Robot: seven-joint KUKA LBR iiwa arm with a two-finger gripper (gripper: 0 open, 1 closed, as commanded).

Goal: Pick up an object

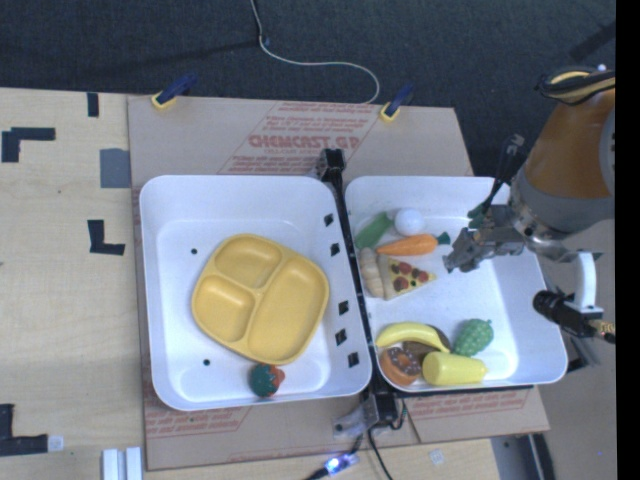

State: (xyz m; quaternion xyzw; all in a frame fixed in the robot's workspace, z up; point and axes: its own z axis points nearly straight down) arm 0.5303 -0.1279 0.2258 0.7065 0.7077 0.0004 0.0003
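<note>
Glossy round ball [265, 379] beside yellow 3-compartment tray [260, 297]; tool [462, 253] state unclear.

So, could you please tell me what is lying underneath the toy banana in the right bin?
The banana lies across an orange bowl-like toy; the lemon touches it. The bowl's top is covered.

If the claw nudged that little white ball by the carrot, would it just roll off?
Probably. The white ball looks round and smooth, so it would likely roll until the carrot or the bin wall stops it. It seems small and light, perhaps slippery to pinch.
</note>
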